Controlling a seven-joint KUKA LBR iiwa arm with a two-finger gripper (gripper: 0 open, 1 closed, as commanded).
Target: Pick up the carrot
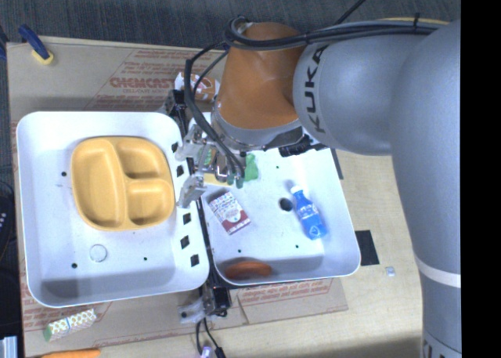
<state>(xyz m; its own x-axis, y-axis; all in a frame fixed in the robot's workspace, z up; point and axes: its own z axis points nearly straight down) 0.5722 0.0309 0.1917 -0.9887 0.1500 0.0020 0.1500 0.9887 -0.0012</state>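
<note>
Lying lengthwise along the near wall of the right-hand shallow white plastic bin (pixel 344 248), the smooth orange tapered carrot (pixel 249 269) sits nearer the camera than the two-finger metal gripper (pixel 205 167), which hangs over the rim between the bins, its state impossible to tell. Beyond: flat red-and-white packet (pixel 228 212), glossy blue bottle (pixel 308 217), yellow compartmented plastic tray (pixel 123 182).

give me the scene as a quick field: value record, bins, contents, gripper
left bin: holds a yellow divided tray
right bin: holds carrot, blue bottle, small red-and-white packet
carrot: lying by the near wall of the right bin, untouched
blue bottle: lying on its side, right part
packet: left part, just below the gripper
gripper: over the seam between the bins, far from the carrot
</note>
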